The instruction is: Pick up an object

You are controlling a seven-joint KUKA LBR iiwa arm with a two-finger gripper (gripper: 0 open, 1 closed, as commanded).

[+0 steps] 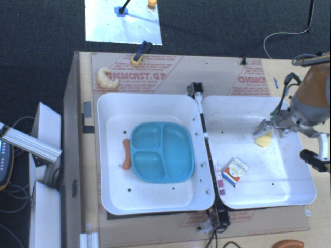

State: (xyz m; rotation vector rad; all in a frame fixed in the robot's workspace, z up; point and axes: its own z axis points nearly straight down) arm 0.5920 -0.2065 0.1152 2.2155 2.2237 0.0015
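Gripper [270, 127] low in right bin [289, 190], right against a yellow object [263, 140]. Finger state impossible to tell. Elsewhere in that bin, a small carton [234, 170]; in left bin [111, 138], blue tray [162, 152] beside sausage [126, 154].

The two bins [155, 105] look like smooth white plastic. The blue tray [162, 152] is glossy plastic. The tabletop [170, 74] is printed cardboard, matt.

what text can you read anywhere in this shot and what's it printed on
"CAST" within a longer red word: board behind the left bin; remaining letters and the small lines underneath are too blurred.
Red print on the board's right corner: unreadable.
Small packet in the right bin: print too small.
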